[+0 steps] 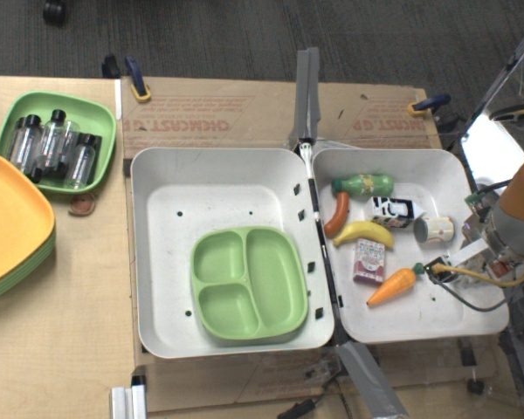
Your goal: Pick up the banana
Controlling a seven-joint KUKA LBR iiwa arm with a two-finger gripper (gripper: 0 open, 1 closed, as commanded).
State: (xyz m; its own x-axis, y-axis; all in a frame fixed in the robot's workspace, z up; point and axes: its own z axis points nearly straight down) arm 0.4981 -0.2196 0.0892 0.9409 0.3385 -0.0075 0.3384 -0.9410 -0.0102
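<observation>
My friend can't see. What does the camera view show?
A banana lies in the right bin among a green bottle, a sausage, a carrot and a small cup. The left bin holds a green divided plate. The robot arm waits at the right edge.

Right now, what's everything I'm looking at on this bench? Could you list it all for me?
banana: 1, yellow, right bin, middle
hot dog: 1, orange-red, right bin, just left of the banana
bottle: 1, green, lying at the back of the right bin
carrot: 1, orange, right bin, front
small box: 1, pink and purple, right bin, just in front of the banana
carton: 1, black and white, right of the banana
cup: 1, white, lying on its side, right bin
divided plate: 1, green, left bin
bins: 2, white, side by side
vials: several, dark caps, in a green tray far left
plates: a stack, orange, left edge
arm: 1, grey, at the right edge
</observation>
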